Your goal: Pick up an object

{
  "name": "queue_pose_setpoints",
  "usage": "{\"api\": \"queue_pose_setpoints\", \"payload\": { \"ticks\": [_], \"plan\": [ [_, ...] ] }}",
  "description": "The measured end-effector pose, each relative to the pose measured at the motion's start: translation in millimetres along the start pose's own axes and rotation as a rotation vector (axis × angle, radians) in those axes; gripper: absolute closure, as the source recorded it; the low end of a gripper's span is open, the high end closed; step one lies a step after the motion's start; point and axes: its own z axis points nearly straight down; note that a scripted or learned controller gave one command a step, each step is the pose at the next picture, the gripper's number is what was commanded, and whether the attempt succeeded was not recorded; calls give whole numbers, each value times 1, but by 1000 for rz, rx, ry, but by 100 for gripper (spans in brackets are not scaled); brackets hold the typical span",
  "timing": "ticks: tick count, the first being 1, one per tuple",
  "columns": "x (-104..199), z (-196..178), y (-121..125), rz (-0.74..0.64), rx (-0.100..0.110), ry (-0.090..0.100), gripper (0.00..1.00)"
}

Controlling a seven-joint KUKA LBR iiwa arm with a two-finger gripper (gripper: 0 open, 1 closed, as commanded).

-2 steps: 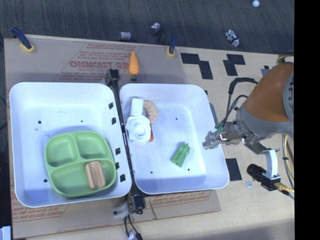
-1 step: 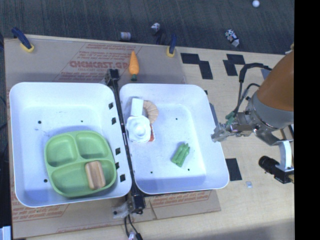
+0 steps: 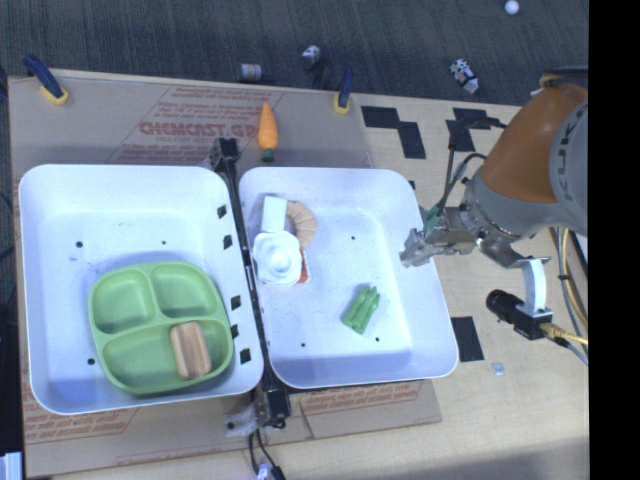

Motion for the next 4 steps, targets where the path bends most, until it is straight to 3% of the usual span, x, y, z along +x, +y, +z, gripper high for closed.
{"api": "queue_pose_setpoints", "payload": {
  "ticks": [1, 2, 3, 4],
  "plan": [
    [0, 0, 0, 0, 0, 0, 0],
    [39, 100, -36, 0, 4, 2, 0],
    [101, 126, 36, -2, 2, 1, 0],
    [100, 116, 36, -4, 3, 1, 100]
  ]
}}
